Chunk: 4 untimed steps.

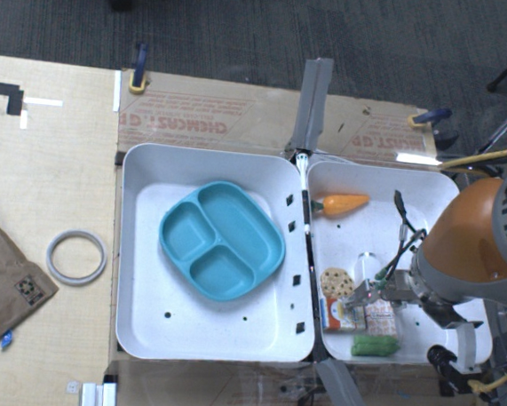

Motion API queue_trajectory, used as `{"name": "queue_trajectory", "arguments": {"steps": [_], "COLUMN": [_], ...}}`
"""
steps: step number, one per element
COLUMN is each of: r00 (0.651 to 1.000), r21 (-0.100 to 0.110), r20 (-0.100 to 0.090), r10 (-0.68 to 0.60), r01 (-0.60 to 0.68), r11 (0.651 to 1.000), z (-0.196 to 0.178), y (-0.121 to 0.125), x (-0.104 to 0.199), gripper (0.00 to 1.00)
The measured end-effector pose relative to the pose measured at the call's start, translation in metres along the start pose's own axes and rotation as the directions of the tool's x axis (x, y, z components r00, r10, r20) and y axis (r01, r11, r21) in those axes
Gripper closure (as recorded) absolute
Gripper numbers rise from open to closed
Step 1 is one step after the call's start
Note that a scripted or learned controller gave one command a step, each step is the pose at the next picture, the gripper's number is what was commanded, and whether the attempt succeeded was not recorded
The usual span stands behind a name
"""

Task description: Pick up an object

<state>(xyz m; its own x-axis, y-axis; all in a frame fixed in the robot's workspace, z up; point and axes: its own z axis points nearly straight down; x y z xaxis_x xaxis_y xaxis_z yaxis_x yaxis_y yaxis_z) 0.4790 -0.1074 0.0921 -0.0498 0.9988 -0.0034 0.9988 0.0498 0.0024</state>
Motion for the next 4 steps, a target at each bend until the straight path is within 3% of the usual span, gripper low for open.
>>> {"name": "queue_trajectory", "arguments": {"steps": [1, 2, 3, 4], "r00": [1.000, 1.000, 0.997, 0.993], "r21": [-0.007, -0.003, 0.001, -0.008], "r20": [0.005, 0.004, -0.004, 0.000], "r10": [0.007, 0.006, 0.076, 0.115], "r01": [-0.007, -0.006, -0.076, -0.115], "r11": [1.000, 1.000, 0.997, 0.993], "z": [-0.010, -0.008, -0.001, -0.002], "y": [0.003, 0.002, 0.047, 0.120], "x": [-0.005, -0.004, -0.020, -0.051], "gripper": [1.00, 0.00, 0.00, 0.00]}}
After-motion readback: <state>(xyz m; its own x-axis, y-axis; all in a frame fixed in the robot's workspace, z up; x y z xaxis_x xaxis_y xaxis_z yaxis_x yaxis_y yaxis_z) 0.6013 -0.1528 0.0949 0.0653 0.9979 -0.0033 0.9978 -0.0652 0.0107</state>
